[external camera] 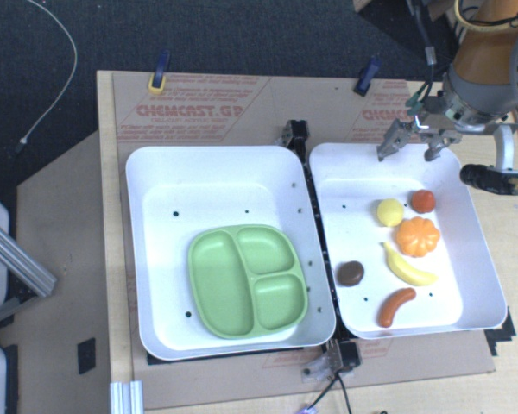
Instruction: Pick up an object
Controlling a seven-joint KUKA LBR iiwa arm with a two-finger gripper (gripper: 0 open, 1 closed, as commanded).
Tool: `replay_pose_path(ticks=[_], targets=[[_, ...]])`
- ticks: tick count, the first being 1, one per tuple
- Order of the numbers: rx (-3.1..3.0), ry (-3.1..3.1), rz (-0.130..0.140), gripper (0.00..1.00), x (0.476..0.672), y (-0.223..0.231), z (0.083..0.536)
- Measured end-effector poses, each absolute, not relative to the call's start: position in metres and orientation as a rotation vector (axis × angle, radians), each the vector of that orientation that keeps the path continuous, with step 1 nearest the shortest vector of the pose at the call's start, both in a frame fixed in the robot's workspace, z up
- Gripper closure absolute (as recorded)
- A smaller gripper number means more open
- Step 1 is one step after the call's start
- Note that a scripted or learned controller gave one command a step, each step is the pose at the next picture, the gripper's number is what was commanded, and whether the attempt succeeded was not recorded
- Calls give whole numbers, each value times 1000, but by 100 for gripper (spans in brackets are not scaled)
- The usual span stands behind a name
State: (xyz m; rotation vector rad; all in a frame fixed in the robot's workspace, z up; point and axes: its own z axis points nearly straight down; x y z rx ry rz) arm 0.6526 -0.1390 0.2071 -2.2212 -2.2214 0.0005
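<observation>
hand (pixel 412 143) spread wide, nothing held | over right bin's (pixel 354 166) far rim | toy foods (pixel 416 236) nearer camera, apart

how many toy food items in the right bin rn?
6, none seem hidden: lemon and tomato at the back, pumpkin mid, banana below it, brown ball left, sausage nearest front.
</observation>
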Motion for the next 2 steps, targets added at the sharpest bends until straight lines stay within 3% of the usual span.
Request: replay_pose_path(ticks=[2], targets=[[-2220,-2220,3,0,660,-136,117]])
